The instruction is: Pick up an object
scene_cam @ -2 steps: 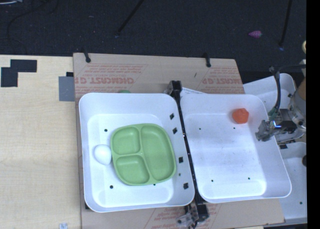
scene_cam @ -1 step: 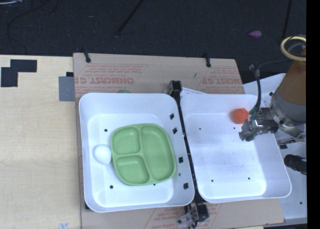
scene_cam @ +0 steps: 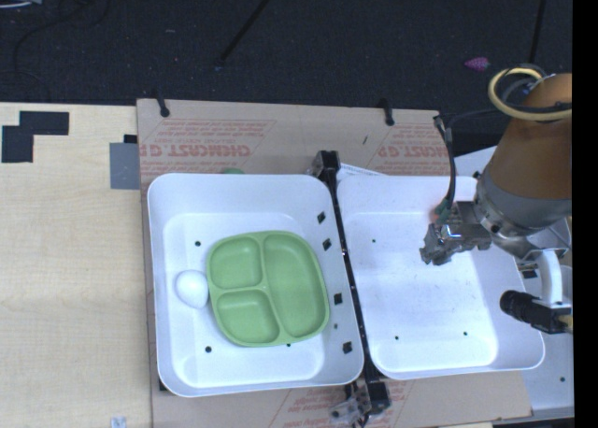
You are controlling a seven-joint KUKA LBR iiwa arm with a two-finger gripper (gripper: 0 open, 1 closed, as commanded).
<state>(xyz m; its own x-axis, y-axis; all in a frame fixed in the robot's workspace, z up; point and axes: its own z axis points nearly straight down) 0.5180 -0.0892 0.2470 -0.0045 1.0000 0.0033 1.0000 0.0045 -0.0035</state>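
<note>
A green three-compartment plate (scene_cam: 266,287) lies flat in the left bin (scene_cam: 177,202). A white egg-shaped object (scene_cam: 192,287) rests just left of the plate, touching its edge. My gripper (scene_cam: 436,250) hangs over the right bin (scene_cam: 411,202), toward its right side, well apart from both objects. Nothing shows between its fingers.
A black divider (scene_cam: 341,267) runs between the two bins. Brown cardboard (scene_cam: 280,136) lies under and behind the bins. A pale wooden bench top (scene_cam: 65,277) stretches to the left.
</note>
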